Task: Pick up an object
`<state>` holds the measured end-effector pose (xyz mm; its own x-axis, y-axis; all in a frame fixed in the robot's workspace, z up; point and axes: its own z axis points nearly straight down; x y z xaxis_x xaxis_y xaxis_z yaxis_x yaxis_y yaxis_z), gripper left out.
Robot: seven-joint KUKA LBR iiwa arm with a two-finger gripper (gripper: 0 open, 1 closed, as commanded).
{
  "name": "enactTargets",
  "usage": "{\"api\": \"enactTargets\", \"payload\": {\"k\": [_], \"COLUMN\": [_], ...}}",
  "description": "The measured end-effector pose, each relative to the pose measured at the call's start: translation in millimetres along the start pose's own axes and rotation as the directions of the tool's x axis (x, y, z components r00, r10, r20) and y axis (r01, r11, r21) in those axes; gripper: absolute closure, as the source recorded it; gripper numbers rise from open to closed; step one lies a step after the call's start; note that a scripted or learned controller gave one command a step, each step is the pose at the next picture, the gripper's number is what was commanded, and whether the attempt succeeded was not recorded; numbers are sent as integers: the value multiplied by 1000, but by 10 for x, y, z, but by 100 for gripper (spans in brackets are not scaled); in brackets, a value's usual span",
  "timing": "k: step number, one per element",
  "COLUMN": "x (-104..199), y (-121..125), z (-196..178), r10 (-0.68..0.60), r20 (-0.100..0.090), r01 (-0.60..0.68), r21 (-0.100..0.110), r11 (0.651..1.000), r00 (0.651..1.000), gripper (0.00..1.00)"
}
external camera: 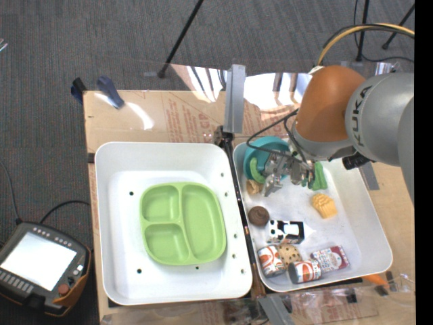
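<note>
In the right bin [369,212] I see the objects to pick: a teal bowl [260,156] at the far left corner, a green piece [318,176] beside the claw [279,178], a yellow corn cob [324,205], a brown doughnut [258,215], a black-and-white cow toy [285,231], a cookie [289,252], two red-and-white cans [270,261] [304,271] and a small red carton [331,257]. My claw hangs low over the bin's far end, just beside the bowl; I cannot tell whether it is released or clenched, and I see nothing grasped. The left bin [122,175] holds a green divided plate [183,223]. Both bins rest on the counter [149,114].
</note>
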<state>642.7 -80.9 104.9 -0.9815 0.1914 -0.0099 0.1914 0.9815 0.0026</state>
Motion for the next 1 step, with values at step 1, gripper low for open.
{"api": "enactTargets", "payload": {"k": [1], "x": [227], "y": [-12], "z": [-1362], "r10": [279], "r20": [-1], "r01": [-279], "r21": [2], "r11": [960], "r00": [960], "gripper": [100]}}
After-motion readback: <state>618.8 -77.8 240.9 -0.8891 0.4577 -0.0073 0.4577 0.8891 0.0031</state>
